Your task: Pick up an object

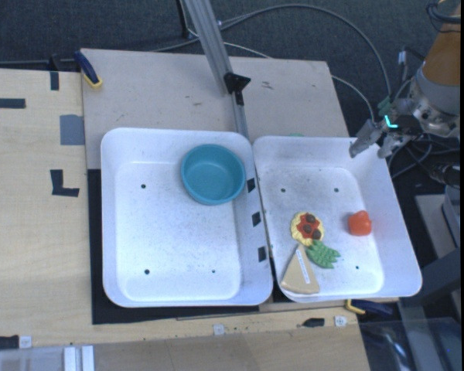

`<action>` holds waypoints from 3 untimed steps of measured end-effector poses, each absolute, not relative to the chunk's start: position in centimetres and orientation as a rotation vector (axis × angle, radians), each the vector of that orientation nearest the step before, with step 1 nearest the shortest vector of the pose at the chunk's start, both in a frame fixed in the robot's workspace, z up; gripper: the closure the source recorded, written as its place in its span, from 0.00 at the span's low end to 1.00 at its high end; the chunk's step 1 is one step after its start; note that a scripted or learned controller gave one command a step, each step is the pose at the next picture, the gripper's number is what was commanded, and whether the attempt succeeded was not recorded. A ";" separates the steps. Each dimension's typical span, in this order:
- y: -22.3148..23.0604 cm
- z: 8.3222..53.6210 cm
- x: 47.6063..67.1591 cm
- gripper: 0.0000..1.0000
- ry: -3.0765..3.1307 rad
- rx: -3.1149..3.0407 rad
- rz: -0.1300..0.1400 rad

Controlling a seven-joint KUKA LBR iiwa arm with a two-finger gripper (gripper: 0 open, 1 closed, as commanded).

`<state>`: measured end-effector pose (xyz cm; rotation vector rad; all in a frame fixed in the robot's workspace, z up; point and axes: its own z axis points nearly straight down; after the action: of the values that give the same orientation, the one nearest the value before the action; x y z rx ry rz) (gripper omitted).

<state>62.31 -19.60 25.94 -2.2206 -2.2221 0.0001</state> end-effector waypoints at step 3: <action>-19.2 14.9 61.4 0.00 -2.219 -2.219 0.004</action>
<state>61.37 -19.17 14.88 -2.2189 -2.2192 0.0038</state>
